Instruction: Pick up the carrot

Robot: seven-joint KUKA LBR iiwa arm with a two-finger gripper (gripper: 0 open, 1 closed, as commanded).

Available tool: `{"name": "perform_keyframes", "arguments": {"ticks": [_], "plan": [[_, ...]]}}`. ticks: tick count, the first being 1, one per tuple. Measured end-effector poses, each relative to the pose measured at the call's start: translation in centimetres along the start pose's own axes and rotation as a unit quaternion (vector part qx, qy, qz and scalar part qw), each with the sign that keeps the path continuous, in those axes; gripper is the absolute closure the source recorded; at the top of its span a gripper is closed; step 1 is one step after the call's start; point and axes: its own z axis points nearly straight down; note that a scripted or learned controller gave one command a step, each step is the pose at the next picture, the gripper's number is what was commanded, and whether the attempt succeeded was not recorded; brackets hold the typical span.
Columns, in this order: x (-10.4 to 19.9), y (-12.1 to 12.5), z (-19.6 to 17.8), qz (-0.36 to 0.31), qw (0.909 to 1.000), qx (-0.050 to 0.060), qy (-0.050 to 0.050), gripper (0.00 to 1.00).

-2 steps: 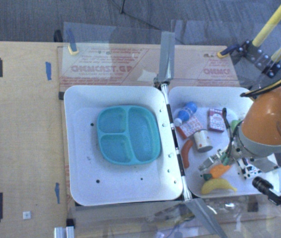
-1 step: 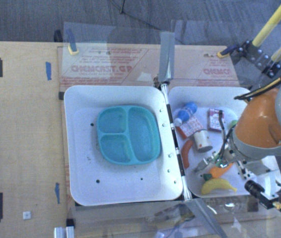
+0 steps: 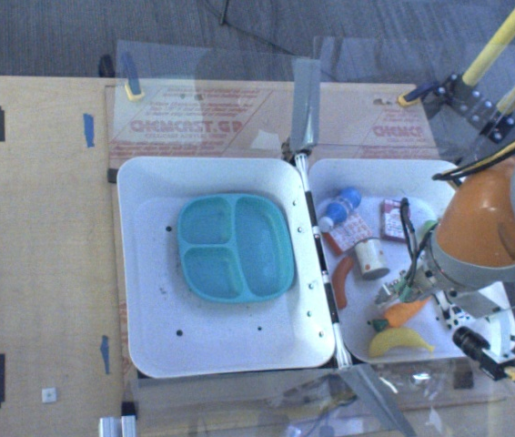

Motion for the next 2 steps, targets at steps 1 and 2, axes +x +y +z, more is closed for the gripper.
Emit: {"name": "perform_keyframes", "arguments": {"ticks": [1, 2], "plan": [[0.0, 0.0, 0.0, 0.0, 1.0, 0.0, 0.0, 0.0], [-1.1, -0.5, 1.1, -0.042, 0.9991, 0.003, 0.004, 0.0]]}}
